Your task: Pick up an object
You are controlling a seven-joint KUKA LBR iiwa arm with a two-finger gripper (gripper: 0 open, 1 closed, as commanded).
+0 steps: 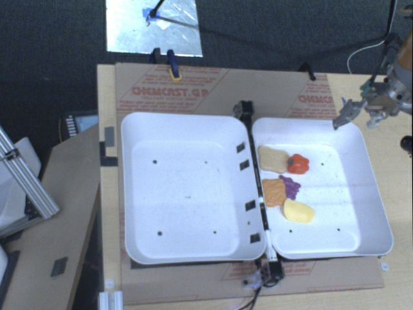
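Observation:
Several small objects lie in the right bin (361, 173) near its left wall: a tan bread-like piece (273, 159), a red tomato-like piece (297, 164), an orange piece (273, 192), a purple piece (291, 186) and a yellow piece (299, 212). My gripper (358, 113) hangs above the right bin's far right corner, well away from the objects. Its two grey fingers are spread apart with nothing between them.
The left bin (187, 186) sits beside the right one, joined by a black hinge strip (253, 173). Both rest on a cardboard sheet (213, 86). A shiny foil square (153, 17) lies beyond the bench. Cables (368, 47) hang near the arm at the right.

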